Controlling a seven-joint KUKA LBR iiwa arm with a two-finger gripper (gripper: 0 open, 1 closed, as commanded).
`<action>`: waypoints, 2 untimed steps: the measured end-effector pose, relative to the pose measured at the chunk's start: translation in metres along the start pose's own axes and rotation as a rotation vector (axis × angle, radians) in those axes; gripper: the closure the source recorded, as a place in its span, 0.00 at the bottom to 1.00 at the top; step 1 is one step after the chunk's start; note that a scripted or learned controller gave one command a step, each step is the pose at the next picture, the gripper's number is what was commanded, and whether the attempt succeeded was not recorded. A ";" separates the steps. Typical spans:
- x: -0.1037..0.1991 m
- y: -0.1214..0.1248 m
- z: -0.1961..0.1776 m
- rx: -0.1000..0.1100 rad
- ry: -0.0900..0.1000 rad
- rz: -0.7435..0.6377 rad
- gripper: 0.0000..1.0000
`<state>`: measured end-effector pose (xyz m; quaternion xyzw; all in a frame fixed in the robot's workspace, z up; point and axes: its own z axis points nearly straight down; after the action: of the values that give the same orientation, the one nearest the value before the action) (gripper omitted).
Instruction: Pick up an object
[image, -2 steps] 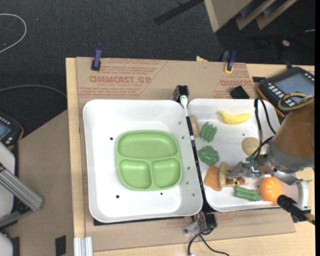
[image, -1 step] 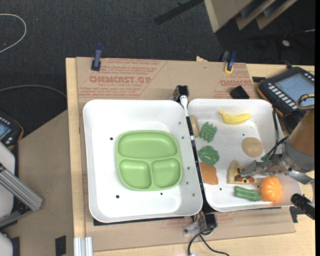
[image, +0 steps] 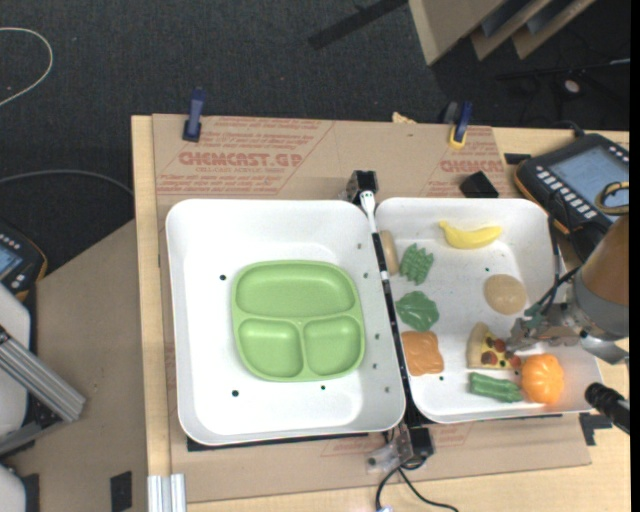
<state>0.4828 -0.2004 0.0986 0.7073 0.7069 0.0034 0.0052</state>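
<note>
We observe two shallow white bins side by side on a cardboard-covered bench (image: 300, 150). The left bin (image: 200, 260), at centre frame, holds a green divided plate (image: 297, 320) lying flat near its middle. The right bin (image: 520, 215), at centre right, holds the loose objects: a yellow banana (image: 471, 235) near its upper edge, a dark green leafy piece (image: 416, 264) below and left of it, a second green vegetable piece (image: 417, 310) lower down near the left wall, an orange-brown slab (image: 422, 353) beneath that, a tan round object (image: 505, 294) toward the right, a pizza slice (image: 489, 349) below it, a green pod-shaped item (image: 496, 387) near the lower edge, and an orange pumpkin (image: 542, 378) at the lower right corner of the bin. The arm (image: 612, 290) enters from the right edge of the frame. Its gripper (image: 524, 336) sits low over the right bin, just beside the pizza slice's right edge and directly above the pumpkin in the frame. We cannot tell how the tool is set, nor whether it touches either item. A blue clamp (image: 193, 116) and a yellow clamp (image: 460, 124) grip the board's upper edge, and a handheld control pendant (image: 575, 180) rests at upper right.
</note>
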 end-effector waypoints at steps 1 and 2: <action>0.003 0.000 0.010 -0.002 -0.005 0.001 1.00; 0.030 -0.001 0.010 0.002 -0.004 0.000 1.00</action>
<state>0.4820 -0.1704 0.0883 0.7072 0.7070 0.0013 0.0061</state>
